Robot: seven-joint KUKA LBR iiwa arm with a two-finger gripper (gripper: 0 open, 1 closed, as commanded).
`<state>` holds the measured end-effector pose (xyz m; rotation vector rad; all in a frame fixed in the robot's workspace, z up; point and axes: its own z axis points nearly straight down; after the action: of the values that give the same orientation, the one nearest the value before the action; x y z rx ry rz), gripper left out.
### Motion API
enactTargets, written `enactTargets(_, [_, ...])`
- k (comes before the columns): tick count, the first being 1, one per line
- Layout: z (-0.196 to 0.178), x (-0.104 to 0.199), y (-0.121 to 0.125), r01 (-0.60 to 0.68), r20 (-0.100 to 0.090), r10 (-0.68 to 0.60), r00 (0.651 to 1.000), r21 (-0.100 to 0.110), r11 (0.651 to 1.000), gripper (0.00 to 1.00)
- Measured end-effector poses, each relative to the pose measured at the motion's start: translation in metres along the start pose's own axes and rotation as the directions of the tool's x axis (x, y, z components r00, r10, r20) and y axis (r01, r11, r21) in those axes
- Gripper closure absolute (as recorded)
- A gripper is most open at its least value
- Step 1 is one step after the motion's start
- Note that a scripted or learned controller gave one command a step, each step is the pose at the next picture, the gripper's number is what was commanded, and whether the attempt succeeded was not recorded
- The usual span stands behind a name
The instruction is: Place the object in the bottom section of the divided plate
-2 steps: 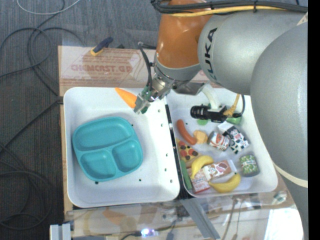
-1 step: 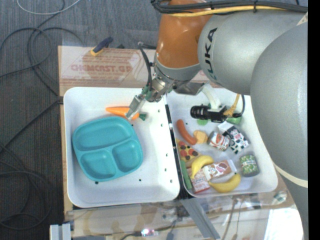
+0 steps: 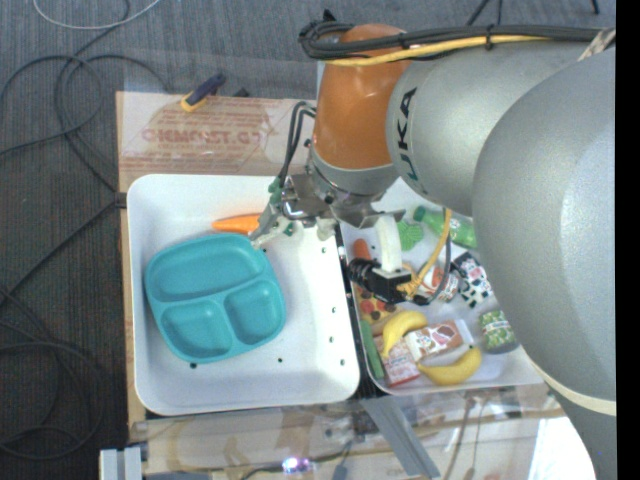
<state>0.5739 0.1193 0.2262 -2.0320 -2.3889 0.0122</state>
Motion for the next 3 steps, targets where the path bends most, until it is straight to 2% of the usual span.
enactTargets(1, [-0.0042,0.0004,-0.0006,0.003,0.001,-0.003,1.0,0.01,1.0,1.0])
enactTargets(2, [-0.0042,0.0004,-0.0006,0.002,0.001,-0.002,1.0,0.01,1.0,0.0])
enactTargets(3, [-0.0082,0.0009,-0.0012,0.004,0.001,-0.004,1.0,0.021,1.0,1.0])
